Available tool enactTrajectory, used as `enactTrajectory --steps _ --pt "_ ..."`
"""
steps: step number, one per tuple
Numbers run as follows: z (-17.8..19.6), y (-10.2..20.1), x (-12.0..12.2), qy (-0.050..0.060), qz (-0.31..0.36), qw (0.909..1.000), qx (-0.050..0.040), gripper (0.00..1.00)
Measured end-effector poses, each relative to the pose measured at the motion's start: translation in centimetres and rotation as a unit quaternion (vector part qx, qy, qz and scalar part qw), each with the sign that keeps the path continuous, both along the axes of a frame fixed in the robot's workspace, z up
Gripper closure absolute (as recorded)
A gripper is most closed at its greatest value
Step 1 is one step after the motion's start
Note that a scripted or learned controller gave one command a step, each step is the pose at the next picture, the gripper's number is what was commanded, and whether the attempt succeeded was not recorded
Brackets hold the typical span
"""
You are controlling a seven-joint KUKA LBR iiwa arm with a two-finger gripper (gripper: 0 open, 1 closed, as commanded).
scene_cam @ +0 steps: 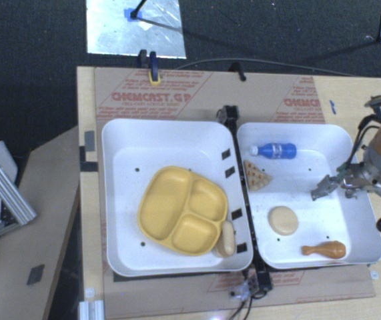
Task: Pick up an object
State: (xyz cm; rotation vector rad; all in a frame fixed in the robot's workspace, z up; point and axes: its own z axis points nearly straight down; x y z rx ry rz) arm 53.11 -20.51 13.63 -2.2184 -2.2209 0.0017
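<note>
A: Starting far to the gripper's left, what is lying there?

B: A yellow plastic plate with three compartments (pixel 183 209) is sitting in the left white bin (pixel 120 145), with a small beige bread-roll-shaped piece (pixel 227 239) touching its near right edge. Both are well apart from the gripper.

A: And in the right white bin (pixel 360 229)?

B: A tan wedge with a waffle pattern (pixel 256 176) is resting near the divider. Above it a small blue bottle with a white label (pixel 274 151) is lying on its side, long axis running left to right, cap pointing left. Nearer the gripper, below and to its left, a round cream disc (pixel 283 220) is lying flat. Below the gripper an orange-brown toy drumstick (pixel 325 249) is lying with its long axis left to right, thick end pointing right.

A: The gripper itself?

B: The gripper (pixel 325 189) is hovering over the right bin's right half. I cannot tell how it is set. Nothing is showing in its grasp.

A: So progress?

B: I'd judge the pick is not yet done: everything is lying on the bins on the worktop (pixel 263 92). Reaching, grasping and lifting are remaining.
</note>
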Motion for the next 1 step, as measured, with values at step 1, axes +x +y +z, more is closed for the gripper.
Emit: enactTrajectory --steps 1 --pt "-5.18 0.04 0.03 -0.001 0.000 1.0000 -0.0003 0.00"
